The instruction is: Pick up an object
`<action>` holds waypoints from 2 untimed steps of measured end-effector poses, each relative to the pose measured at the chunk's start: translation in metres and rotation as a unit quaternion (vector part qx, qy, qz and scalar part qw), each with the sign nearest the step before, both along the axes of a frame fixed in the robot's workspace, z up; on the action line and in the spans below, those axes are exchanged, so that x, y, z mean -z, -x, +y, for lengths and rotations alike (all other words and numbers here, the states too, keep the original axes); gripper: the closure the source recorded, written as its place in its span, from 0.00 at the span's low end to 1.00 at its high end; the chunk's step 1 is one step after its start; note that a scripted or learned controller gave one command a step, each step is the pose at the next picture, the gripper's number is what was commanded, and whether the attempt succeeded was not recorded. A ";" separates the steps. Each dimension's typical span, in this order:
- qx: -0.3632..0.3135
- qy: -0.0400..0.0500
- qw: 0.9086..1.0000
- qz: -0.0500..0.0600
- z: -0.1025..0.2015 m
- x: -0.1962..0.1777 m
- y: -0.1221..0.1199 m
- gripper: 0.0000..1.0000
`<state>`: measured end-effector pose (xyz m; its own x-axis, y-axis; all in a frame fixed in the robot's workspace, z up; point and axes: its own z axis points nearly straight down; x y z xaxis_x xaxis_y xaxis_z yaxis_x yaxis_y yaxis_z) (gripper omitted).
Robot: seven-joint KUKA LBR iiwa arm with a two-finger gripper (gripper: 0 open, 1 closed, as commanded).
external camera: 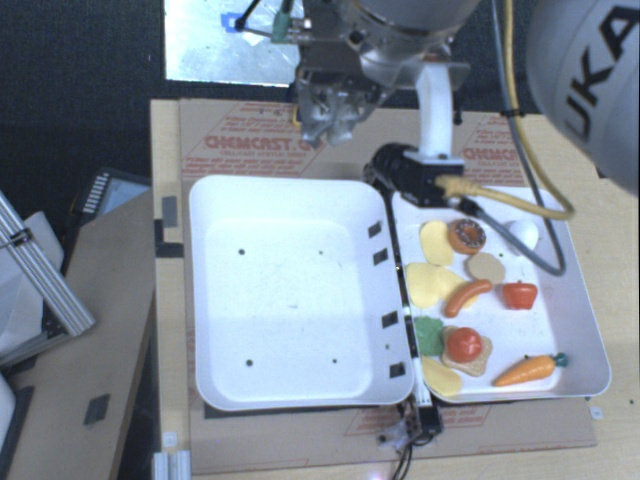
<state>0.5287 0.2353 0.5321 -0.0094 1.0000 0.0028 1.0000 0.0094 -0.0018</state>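
The arm (pixel 590 58) fills the upper right of the frame, and its jaws (pixel 330 113) hang at top centre, above the far rim of the left bin (pixel 290 208). Whether they are spread or pressed together cannot be told; nothing is visible between them.

The objects all lie in the right bin (pixel 580 338), at the lower right of the frame. A small donut (pixel 466 235) sits near the bin's upper part, beside a yellow slice (pixel 434 240). Lower down, a sausage (pixel 467 296) lies tilted against a larger yellow piece (pixel 432 284), with a red pepper (pixel 518 295) just to its right. A tomato (pixel 463 343) rests on a slice of bread (pixel 478 358), and a carrot (pixel 526 370) lies near the bin's lower right corner. A white egg (pixel 521 232) sits near the far edge. Both bins stand on a cardboard-covered tabletop (pixel 250 138).
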 end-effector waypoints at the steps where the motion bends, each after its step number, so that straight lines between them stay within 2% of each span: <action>1: 0.005 0.001 1.000 -0.003 -0.002 -0.003 -0.069 1.00; 2: 0.005 0.001 1.000 -0.003 -0.002 -0.002 -0.142 1.00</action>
<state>0.6710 0.2330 0.5338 0.0009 1.0000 0.0000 1.0000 -0.0009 0.0039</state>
